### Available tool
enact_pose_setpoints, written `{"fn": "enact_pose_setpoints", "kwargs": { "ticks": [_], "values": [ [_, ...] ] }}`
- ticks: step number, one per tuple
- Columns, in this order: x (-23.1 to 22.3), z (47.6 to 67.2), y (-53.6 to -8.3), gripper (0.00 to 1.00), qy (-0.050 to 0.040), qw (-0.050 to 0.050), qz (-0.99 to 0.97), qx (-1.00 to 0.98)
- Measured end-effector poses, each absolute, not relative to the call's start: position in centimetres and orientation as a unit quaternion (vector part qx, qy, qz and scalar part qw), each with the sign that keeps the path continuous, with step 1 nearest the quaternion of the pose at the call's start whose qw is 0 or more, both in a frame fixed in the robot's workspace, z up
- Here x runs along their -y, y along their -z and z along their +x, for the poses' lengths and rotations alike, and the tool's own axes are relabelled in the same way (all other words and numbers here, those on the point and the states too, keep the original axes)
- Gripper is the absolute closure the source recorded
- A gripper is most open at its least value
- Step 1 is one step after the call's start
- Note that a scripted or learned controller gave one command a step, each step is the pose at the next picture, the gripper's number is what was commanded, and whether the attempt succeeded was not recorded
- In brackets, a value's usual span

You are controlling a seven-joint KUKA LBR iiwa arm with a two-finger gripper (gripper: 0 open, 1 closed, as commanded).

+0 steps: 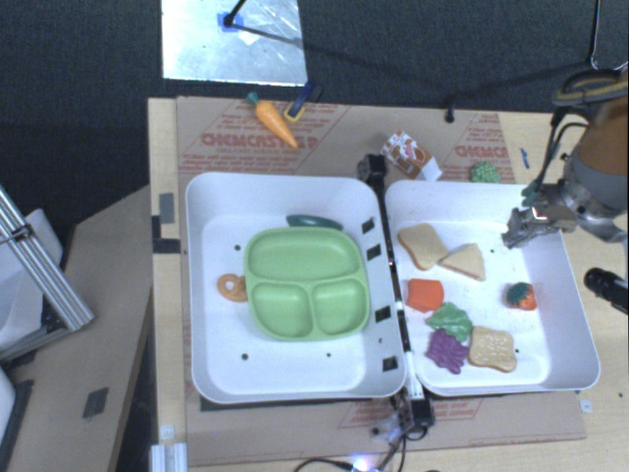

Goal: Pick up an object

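Toast [492,349]: nearest in the right bin [575,308]; likely light, stiff; take by its edges.
Tomato [521,296]: mid-bin, likely smooth, may roll.
End effector [527,223]: above the bin's far right; jaw state cannot be told.

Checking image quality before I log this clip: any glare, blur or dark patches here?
Camera view: glare on the foil sheet at the top; the backdrop behind it is nearly black. Both white bins are evenly lit with faint shadows. The food pieces such as the orange block read sharp enough; the gripper is small and soft, detail lost.
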State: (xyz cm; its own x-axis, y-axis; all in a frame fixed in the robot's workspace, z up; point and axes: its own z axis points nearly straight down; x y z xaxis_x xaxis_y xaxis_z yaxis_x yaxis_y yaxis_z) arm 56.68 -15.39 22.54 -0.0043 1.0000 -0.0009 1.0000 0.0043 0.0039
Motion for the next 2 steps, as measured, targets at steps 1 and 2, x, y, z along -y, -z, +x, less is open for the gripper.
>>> {"fn": "enact_pose_setpoints", "kwargs": {
  "ticks": [1, 2],
  "values": [
    [10.3, 59.2, -23.6, 1.00, -0.0021, 0.001, 0.703, -0.711],
    [7.0, 61.9, -22.5, 1.00, -0.0014, 0.001, 0.704, -0.710]
  ]
}}
